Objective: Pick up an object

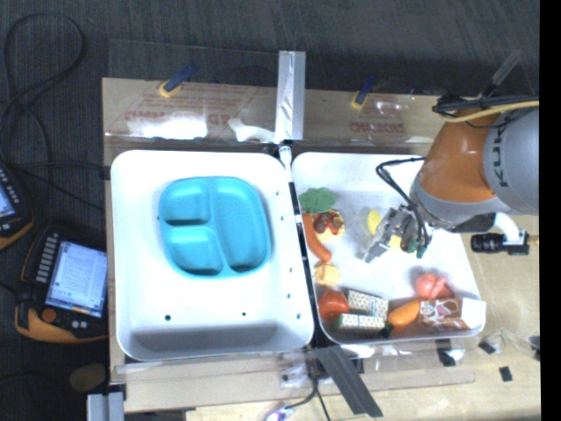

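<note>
Objects for picking crowd the right bin's (456, 253) near edge: an orange carrot-like piece (404, 313), a red one (429, 284), a patterned block (367, 303). Farther back, a yellow piece (374, 221) lies just beside the gripper (392, 235), which hangs low with fingers seemingly spread, nothing between them. This looks like the approach; next it must descend and close squarely. The left bin (131, 261) holds a blue tray (213, 224).

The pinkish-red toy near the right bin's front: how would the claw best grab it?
Probably straight from above, closing across the rounded middle of the pinkish-red toy. Its top is exposed with bare floor behind it, but an orange piece and a packet crowd its front.
</note>
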Controlling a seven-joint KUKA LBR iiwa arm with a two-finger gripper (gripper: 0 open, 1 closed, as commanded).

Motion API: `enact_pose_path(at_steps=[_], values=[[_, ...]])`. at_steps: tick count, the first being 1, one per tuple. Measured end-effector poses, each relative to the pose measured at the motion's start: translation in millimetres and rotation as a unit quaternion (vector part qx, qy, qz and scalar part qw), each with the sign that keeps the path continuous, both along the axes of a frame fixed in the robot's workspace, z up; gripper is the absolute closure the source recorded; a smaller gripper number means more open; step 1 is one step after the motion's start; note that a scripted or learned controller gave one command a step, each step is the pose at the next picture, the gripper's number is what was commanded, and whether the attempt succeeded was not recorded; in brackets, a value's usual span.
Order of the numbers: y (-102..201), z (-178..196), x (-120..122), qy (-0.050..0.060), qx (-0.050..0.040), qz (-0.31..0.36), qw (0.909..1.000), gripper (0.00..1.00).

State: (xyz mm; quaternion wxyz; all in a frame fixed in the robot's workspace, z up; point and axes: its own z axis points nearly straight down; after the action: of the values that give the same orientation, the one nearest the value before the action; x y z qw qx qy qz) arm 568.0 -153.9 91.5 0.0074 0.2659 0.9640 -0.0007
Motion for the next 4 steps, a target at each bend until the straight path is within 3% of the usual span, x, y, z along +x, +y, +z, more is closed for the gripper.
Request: enact_pose_path(at_steps=[1, 2, 3, 4], values=[[73.8, 92.3, 0.2, 0.006, 0.0025, -0.045, 0.999, 1.0], [39.2, 92.3, -69.9, 0.007, 0.0019, -0.038, 0.9993, 1.0], [113.4, 136.7, -43.3, 0.007, 0.003, -0.103, 0.9947, 1.0], [60.4, 91.8, -84.4, 0.007, 0.0022, -0.083, 0.9965, 1.0]])
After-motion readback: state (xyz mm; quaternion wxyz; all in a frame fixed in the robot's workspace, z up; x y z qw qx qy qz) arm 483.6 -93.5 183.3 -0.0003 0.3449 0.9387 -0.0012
